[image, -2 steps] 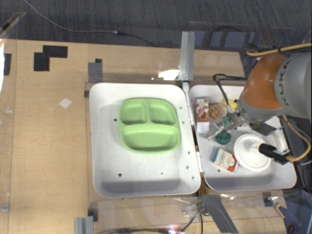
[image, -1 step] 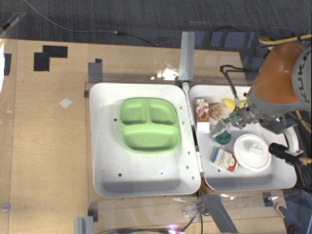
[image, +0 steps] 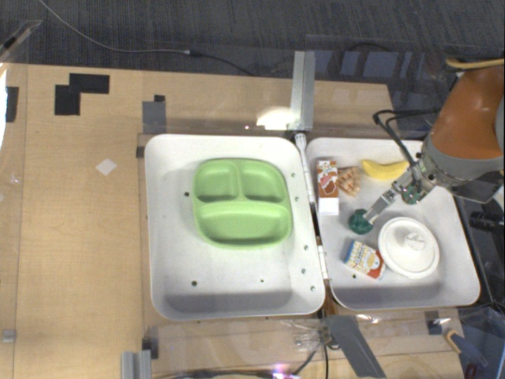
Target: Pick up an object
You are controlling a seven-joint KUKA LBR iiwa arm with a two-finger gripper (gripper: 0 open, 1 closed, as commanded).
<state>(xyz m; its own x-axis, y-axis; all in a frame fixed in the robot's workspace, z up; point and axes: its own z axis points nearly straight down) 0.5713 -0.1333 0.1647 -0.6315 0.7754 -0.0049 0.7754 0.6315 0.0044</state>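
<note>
My gripper (image: 374, 210) reaches down and to the left into the right bin (image: 458, 290), from the orange-banded wrist (image: 473, 125) at the right edge. Its tip is right at a small dark green object (image: 360, 223) on the bin floor; I cannot tell whether they touch. A yellow banana (image: 384, 169) lies just behind the gripper. A red and white snack packet (image: 326, 181) and a brown pastry piece (image: 348, 182) lie at the bin's back left. Just right of the green object sits a white round bowl (image: 408, 247), with a colourful small carton (image: 363, 259) at the front.
The left bin (image: 170, 275) holds a green divided plate (image: 241, 202) at its middle. A metal post (image: 303, 85) stands behind the ridge between the two bins. Black cables (image: 394, 121) run near the arm at the back right.
</note>
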